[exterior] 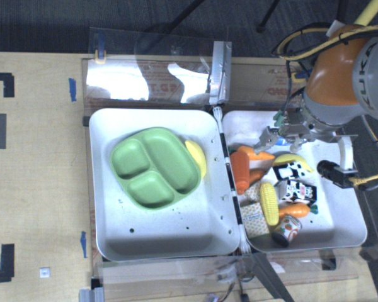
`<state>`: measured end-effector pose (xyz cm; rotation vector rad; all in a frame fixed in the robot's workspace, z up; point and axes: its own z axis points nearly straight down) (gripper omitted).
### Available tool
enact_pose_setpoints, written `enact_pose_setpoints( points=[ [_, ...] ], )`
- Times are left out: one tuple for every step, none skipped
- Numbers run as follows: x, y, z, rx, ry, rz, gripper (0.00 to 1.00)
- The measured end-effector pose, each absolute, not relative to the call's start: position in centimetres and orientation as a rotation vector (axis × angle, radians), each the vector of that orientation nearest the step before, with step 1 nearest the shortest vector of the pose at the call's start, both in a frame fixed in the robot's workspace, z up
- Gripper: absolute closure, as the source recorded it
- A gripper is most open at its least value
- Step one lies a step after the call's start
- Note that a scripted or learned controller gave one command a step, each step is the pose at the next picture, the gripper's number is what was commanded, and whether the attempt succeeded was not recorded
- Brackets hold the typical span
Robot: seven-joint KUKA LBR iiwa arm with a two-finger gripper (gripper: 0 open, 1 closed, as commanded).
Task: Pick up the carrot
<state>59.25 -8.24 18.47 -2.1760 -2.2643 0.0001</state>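
Carrot (pixel 240 168) waits at the right bin's (pixel 349 228) left wall.
I judge it light, rigid, slick; I'd grip mid-body. My hand (pixel 278 137) hovers near it; its opening I cannot tell.

Carrot (pixel 240 170): 1 orange, elongated item with a smooth, matte surface and a rounded, blunt lower end. It lies in the right bin (pixel 349 228), close against that bin's left wall, in the upper-left part of the heap of objects there. Its long axis runs roughly parallel to the wall, top to bottom in the camera view. The upper end sits beside a second orange piece extending to the right. The lower end rests near the corn cob (pixel 268 202).
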Motion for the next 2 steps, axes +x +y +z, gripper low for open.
enact_pose_setpoints(
  points=[
    [62.3, -9.8, 11.3, -2.174, -2.293, -0.023, 0.00],
    [62.5, -9.7, 12.4, -2.175, -2.296, -0.033, 1.00]
  ],
)
